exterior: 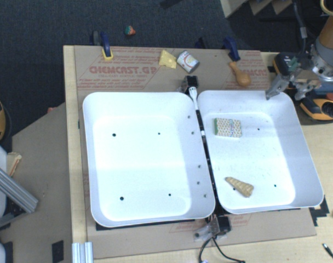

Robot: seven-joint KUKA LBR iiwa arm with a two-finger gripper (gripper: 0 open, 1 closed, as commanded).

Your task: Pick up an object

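Nearest the lens, at the front edge of the surface [155,243], a small black connector with trailing cable [218,226] sits just below the seam where the 2 white bins meet. Behind it, in the right bin [298,163], lie the 2 candidates for the pick: a tan cone-shaped piece [240,186] near the front, its long axis running left to right with the point toward the left, and a small patterned rectangular packet [228,127] farther back, lying flat with its long side across the bin. The left bin [139,152] holds only its dark dots. The gripper [287,89] hangs at the right bin's far right corner, its 2 fingers spread apart with nothing between them. From there the packet lies to the left and slightly toward the camera, and is the closer of the 2; the cone is well apart, farther forward. The arm above the wrist is cut off at the frame's right, and the fingertips blur against clutter.
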